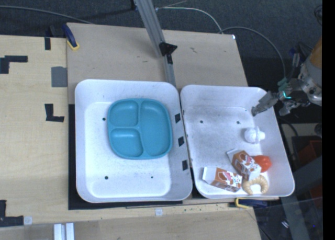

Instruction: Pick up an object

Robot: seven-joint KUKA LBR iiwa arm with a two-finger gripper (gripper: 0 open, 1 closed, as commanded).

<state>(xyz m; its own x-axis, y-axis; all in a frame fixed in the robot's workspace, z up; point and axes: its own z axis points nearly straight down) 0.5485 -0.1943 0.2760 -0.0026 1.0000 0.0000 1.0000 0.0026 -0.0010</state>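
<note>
In the right bin (214, 103) several small items lie near the front right corner: a white lump (254, 135), a brown and white carton (244, 162), a red piece (264, 162), a flat brown packet (223, 178) and a tan ring-shaped pastry (256, 185). My gripper (274, 107) hangs over the bin's right rim, above and behind the white lump. Its two dark fingers (260, 107) are spread apart, open, with nothing between them.
The left bin (89, 171) holds a blue divided plate (140, 128). A grey metal pole (149, 14) slants in from the top to the bins' back edge. Cables run across the dark floor behind the bench.
</note>
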